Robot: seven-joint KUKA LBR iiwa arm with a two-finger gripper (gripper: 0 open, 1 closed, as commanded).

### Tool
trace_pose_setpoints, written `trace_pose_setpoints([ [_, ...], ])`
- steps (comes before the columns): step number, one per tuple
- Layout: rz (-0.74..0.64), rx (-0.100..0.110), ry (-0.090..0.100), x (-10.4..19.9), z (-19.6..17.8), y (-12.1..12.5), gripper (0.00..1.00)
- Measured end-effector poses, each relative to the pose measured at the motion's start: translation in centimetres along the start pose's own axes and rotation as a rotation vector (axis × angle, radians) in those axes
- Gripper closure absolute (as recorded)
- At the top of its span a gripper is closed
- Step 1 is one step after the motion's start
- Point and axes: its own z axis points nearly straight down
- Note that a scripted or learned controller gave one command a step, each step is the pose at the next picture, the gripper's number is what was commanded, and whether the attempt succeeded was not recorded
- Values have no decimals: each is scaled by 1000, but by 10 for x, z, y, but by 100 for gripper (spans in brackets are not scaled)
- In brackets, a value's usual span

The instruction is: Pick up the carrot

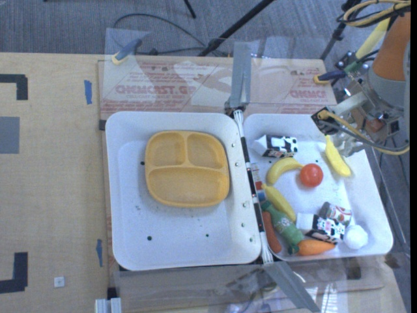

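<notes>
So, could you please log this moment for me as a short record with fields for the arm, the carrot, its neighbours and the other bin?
arm: gripper at the far right edge of the right bin, near a yellow banana
target: carrot, lying at the right bin's near edge
neighbours: green bottle to the carrot's left, cow-patterned carton just behind it, white ball to its right
left bin: yellow divided plate
task status: carrot not yet picked up

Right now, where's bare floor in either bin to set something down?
Left bin: bare floor all around the yellow plate, widest along the near edge. Right bin: small patch between tomato and milk carton; near-left corner by the carrot is crowded.
</notes>
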Motion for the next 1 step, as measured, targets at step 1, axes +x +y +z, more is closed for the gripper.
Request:
trace_pose_setpoints([
  [1, 133, -1, 4, 67, -7, -43, 100],
])
